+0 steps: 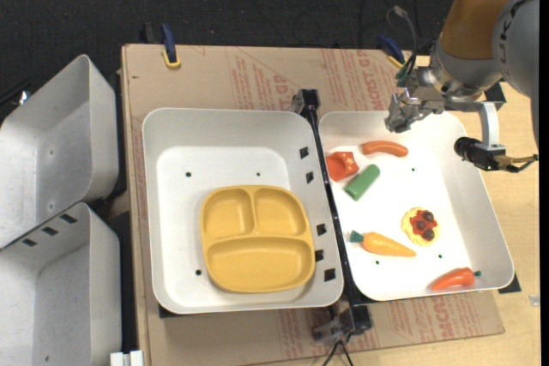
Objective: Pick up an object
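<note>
We are observing the approach stage: the gripper (400, 117) is hanging over the far edge of the right bin (480, 210), with nothing seen between its fingers, and no object is lifted yet. Whether it is spread or pressed together, we cannot tell; the tip is reading as a dark, small cluster against the bin wall.

The candidates are all lying in the right bin. The sausage (384, 149) is sitting nearest, just below the gripper. Beside it we are noting a red pepper piece (341, 165) touching or nearly touching a green cylinder (362, 182). Further toward us are lying a carrot (384, 244), a small pizza-like round (421, 224) and a red chilli (452, 278). The left bin (171, 150) is holding a yellow divided plate (256, 237).

In our judgement the next move is calling for a short descent onto the sausage, with fingers straddling its narrow width.

The arm's upper links are being cut off at the frame's right.
</note>
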Motion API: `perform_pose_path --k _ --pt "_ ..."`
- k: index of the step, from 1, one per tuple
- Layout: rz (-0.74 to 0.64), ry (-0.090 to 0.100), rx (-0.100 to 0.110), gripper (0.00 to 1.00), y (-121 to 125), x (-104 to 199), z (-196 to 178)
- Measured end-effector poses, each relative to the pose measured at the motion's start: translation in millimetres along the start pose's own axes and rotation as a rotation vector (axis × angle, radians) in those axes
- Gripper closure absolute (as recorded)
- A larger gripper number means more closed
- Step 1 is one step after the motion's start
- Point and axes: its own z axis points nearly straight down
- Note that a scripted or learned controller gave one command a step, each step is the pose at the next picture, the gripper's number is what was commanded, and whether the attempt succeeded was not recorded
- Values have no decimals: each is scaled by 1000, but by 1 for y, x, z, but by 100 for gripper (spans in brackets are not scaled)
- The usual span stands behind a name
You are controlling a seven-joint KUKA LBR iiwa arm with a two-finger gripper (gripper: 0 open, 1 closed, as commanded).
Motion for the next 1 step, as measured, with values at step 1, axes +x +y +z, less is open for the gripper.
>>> perform_pose_path --k 1 --pt "3 -1 -2 100 -1 -9 -49"
